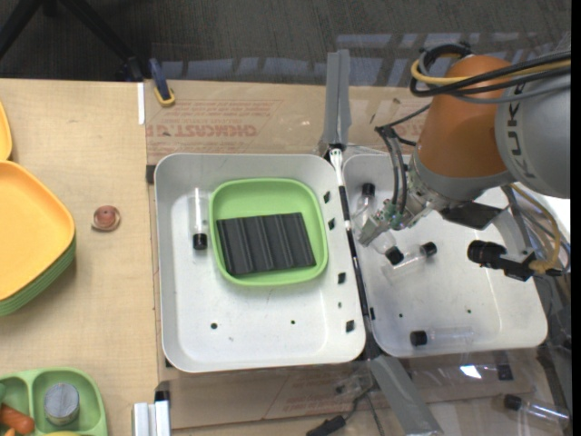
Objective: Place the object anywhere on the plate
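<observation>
The arm's gripper hangs low over the left side of the right bin, close to the wall shared with the left bin; whether it is open or closed cannot be told from here, since the wrist and cables cover it. Several small dark-capped clear pieces lie in the right bin, one just beside the gripper, likely the object to be moved. The green plate sits in the left bin, with a dark ridged mat on it and a clear tube beside it. The piece is small and clear, so a grab could easily miss or slip, and the divider might knock it loose on the way over.
</observation>
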Robot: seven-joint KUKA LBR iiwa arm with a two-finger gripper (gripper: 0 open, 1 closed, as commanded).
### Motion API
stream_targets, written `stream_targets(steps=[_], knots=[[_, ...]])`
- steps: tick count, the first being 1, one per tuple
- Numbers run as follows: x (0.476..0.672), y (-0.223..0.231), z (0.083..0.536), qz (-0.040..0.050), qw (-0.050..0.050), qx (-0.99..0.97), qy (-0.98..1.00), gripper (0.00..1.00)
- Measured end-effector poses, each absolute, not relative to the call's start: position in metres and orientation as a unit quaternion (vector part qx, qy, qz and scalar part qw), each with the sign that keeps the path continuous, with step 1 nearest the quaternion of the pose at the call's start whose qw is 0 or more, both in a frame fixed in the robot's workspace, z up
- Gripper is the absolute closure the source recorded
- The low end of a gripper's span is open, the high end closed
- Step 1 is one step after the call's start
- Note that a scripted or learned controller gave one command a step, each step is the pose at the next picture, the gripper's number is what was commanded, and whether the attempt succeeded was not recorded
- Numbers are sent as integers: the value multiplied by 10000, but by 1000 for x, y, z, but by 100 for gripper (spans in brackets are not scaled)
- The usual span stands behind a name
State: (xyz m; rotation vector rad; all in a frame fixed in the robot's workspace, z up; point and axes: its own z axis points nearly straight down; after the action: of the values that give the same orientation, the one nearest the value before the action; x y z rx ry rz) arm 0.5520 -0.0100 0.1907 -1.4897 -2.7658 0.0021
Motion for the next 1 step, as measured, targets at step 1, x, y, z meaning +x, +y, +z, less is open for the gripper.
stream_targets(steps=[1], knots=[[572, 16, 191, 7, -1, -4305, -9026, 100]])
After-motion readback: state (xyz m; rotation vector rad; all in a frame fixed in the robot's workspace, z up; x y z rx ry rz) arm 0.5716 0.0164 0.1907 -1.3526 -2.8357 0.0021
